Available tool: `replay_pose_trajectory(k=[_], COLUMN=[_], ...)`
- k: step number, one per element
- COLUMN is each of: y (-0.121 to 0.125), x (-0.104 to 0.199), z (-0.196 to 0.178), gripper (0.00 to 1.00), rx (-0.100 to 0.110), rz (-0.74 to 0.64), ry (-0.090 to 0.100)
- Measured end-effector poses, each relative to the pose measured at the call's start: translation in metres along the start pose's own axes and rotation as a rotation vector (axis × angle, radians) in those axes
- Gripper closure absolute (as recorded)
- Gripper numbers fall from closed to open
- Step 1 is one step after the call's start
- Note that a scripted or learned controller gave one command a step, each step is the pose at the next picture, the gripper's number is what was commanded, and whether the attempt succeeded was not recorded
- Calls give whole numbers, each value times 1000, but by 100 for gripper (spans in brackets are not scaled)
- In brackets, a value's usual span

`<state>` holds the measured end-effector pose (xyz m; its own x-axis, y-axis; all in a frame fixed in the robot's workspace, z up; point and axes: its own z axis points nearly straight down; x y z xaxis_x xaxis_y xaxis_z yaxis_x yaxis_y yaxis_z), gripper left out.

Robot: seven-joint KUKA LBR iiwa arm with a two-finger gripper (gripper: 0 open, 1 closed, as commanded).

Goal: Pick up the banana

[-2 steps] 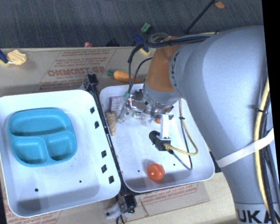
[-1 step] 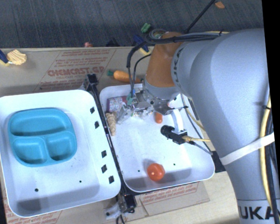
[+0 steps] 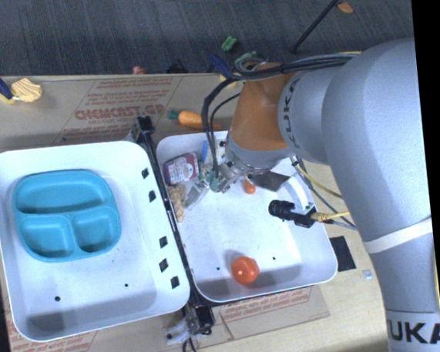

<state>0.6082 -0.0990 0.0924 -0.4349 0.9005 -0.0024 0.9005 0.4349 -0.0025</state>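
Camera view: my arm (image 3: 354,120) enters from right, hangs over right bin (image 3: 314,267); orange ball (image 3: 244,269) near front wall, bare floor between it and my gripper (image 3: 219,181); gripper low at bin's back-left, near divider; finger state cannot tell; grip on anything cannot tell; banana not identified with confidence; pale object (image 3: 177,201) lies along left wall, just left of gripper; left bin (image 3: 85,300) carries blue tray (image 3: 67,213).

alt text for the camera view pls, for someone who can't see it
The grey KUKA arm reaches from the right over the right white bin, which holds an orange ball and small items near its top-left corner. The left bin holds a blue divided tray.
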Motion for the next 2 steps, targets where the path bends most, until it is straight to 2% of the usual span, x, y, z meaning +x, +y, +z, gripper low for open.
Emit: replay_pose_trajectory(k=[1,2], y=[-6,-36], x=[1,14], z=[0,0], gripper=[0,0], rx=[2,-1], rz=[-364,-457], ry=[1,1])
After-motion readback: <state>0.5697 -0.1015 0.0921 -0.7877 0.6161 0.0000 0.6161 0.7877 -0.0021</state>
